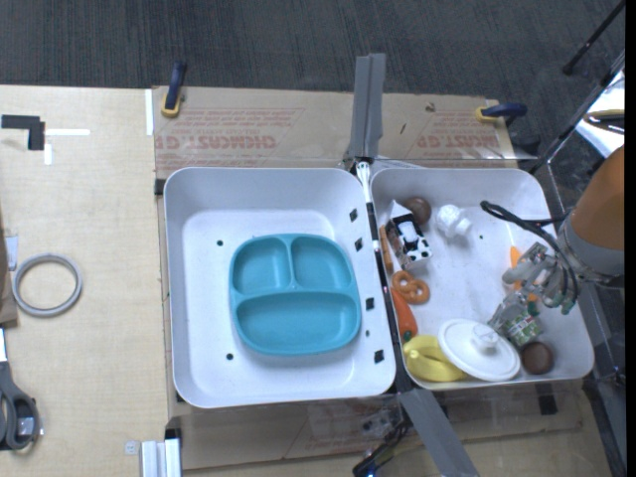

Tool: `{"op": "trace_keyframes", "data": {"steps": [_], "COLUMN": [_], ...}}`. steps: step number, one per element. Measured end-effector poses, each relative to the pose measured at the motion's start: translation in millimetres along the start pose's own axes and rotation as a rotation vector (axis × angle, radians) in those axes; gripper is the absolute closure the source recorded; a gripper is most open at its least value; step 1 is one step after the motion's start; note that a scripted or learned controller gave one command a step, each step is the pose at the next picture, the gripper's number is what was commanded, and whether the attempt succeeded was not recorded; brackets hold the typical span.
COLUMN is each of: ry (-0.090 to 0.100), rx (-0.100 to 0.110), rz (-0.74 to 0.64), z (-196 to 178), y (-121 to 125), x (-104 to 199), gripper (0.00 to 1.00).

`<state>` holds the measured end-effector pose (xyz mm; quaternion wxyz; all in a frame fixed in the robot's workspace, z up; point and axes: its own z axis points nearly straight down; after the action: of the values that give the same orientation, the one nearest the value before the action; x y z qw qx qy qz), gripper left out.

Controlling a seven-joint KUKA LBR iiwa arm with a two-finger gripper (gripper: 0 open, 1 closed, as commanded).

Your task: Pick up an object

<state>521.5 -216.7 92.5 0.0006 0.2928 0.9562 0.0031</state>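
Note:
My gripper hangs low over the right side of the right bin, just above a white round lid and a brown ball. Whether anything sits between its fingers is hidden by the gripper's own body. Elsewhere in the right bin lie a yellow banana, an orange carrot, a brown pretzel, a black and white toy, a brown egg-shaped piece and a white toy.
The left bin holds a blue divided plate. A grey tape ring lies on the wooden bench at the left, with scissors below it. Black cables run across the right bin's back right corner.

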Motion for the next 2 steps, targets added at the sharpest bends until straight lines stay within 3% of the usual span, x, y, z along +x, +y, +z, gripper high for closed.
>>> {"op": "trace_keyframes", "data": {"steps": [1,2], "ry": [-0.006,-0.010], "rx": [0.004,0.003], "rz": [0.049,0.046], "z": [-0.7,-10.2], "y": [-6.5,-5.1], "x": [26.9,25.6], "gripper": [0.00,1.00]}}
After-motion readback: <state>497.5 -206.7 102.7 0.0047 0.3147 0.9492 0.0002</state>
